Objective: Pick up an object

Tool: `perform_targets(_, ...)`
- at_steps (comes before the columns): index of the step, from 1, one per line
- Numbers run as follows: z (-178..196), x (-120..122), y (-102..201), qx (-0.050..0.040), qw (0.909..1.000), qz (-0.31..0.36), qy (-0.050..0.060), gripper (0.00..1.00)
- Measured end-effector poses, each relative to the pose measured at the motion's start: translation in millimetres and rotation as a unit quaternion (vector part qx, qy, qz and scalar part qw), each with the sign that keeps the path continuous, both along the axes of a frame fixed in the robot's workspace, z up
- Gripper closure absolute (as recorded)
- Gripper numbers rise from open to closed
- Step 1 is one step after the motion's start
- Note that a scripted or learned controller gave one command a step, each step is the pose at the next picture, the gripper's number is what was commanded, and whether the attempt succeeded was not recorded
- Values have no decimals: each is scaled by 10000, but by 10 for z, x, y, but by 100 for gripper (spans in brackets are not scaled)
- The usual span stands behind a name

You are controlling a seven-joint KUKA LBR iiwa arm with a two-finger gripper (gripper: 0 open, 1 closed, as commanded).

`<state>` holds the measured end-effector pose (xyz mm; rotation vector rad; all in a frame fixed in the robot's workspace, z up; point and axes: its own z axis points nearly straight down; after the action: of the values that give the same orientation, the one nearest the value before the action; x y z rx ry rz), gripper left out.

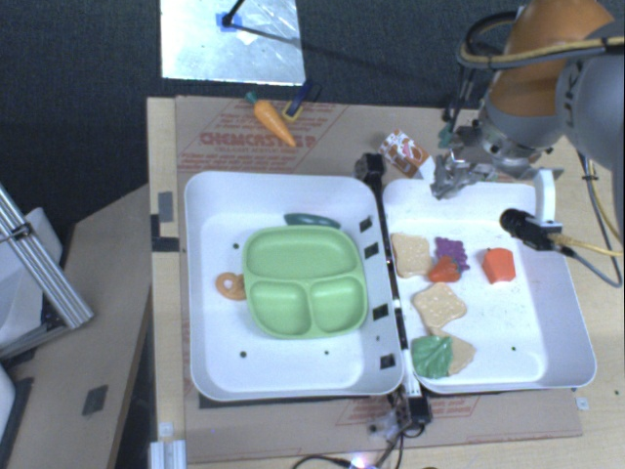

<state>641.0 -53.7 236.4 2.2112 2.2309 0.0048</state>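
The end effector [451, 179] hangs over the far edge of the right bin [562, 291], near its far-left corner; whether it is spread or pressed together cannot be told, and nothing shows pinched in it. The right bin holds, well apart from the end effector, a toast slice [411, 254] with its long axis running near-to-far, a purple grape cluster [450, 250] touching a red piece [444, 271], an orange-red block [499, 265], a second toast slice [439, 306], and a green leaf [431, 355] overlapping a tan piece at the near-left corner. Open floor lies along the bin's right and near-right sides. The left bin [210, 262] holds a green divided tray [303, 281], an orange ring [230, 285] just beside its left edge. On the desk [342, 135], beyond the bins, a toy carrot [272, 122] lies diagonally, green tip pointing far-left.
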Motion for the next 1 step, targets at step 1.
perform_targets(1, -17, -175, 450, 3, 10000, -3, 12, 100)
